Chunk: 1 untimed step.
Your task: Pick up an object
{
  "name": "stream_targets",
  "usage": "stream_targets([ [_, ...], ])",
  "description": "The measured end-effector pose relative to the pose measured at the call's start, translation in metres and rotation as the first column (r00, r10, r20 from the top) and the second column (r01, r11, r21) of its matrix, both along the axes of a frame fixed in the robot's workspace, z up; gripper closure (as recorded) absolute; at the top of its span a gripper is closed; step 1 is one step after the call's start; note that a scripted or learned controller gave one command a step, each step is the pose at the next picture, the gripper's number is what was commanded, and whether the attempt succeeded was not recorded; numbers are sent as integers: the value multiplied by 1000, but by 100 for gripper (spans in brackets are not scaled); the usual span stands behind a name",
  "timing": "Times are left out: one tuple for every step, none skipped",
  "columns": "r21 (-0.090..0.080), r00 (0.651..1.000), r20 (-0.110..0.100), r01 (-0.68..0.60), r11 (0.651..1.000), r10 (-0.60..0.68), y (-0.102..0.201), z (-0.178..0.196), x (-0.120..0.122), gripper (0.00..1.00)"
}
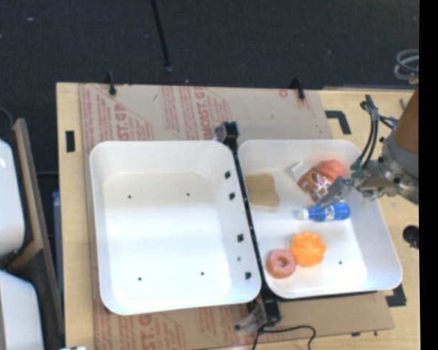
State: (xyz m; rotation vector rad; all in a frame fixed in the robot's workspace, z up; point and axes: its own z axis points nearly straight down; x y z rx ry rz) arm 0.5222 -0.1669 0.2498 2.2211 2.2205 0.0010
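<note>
From the overhead camera I see two white bins side by side on a bench covered with brown cardboard bearing red print. The left bin (168,224) has only small dark dots on its floor. The right bin (372,261) holds all the items. A tan sponge (262,190) lies flat near the divider, at the bin's upper left. Right of it, toward the far wall, a red packet (323,176) with a clear crinkled wrapper sits tilted. Just below that a blue bottle (328,212) lies on its side, its pale cap pointing left. Nearer the front wall an orange ball (308,248) sits, and touching its lower left is a pink ring (280,263). The arm comes in from the right, with its orange band at the frame edge and cables looping above it. The gripper (341,189) points left and down into the bin, its grey tip over the gap between the packet and the bottle, close to both. I see one grey finger slanting down toward the bottle's top edge; the other I cannot separate from the wrapper behind it, so whether the claw stands wide or narrow I cannot tell. I see nothing between the fingers. All five items rest on the bin floor. Black clips join the two bins along the divider, at the top and bottom.
</note>
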Motion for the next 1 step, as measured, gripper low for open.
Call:
stream_targets([
  [2,1000,-8,3,1000,-3,-35,-85,-10,0],
])
